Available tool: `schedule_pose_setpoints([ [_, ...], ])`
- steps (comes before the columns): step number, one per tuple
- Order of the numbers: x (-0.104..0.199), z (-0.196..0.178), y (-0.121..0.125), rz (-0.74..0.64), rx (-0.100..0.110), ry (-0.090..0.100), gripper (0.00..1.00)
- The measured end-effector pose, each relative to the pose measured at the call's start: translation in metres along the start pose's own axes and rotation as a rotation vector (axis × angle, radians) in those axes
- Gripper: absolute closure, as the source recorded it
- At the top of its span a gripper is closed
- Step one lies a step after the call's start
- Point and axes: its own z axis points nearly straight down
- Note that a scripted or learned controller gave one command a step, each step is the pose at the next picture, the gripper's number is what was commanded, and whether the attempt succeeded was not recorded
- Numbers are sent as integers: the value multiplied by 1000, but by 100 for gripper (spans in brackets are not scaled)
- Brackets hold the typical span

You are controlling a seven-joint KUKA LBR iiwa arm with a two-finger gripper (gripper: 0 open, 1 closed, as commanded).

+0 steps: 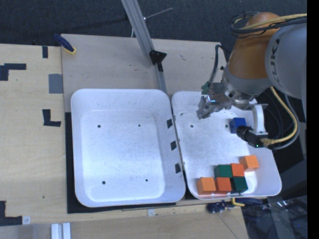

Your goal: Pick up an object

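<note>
Camera view looks down at a slant on a wooden bench (114,63) bearing two shallow white bins side by side: the left bin (79,108) and the right bin (192,143). The grey arm (291,54) with its orange band (249,44) reaches in from three o'clock, and its gripper (203,111) hangs over the right bin's upper part, towards that bin's eleven o'clock corner. Whether the jaws stand wide or narrow I cannot tell, as the tip is small and dark against the white floor, and no object shows between them. The task's things lie in the right bin. A blue block (238,124) sits at three o'clock of the gripper, near the bin's right wall and partly behind the arm's fittings. The rest cluster at the bin's five o'clock corner: an orange block (206,184) on the left, a second orange block (224,184) touching it, a green block (224,171) just above that, a dark green block (240,183) to the right, and two more orange blocks, one (238,170) beside the green and one (249,162) at the top right of the cluster. A grey metal bar (137,21) slants across the bench at twelve o'clock
</note>
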Motion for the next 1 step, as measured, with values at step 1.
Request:
schedule_pose_setpoints([
  [1,50,8,-31,1,2,-1,100],
])
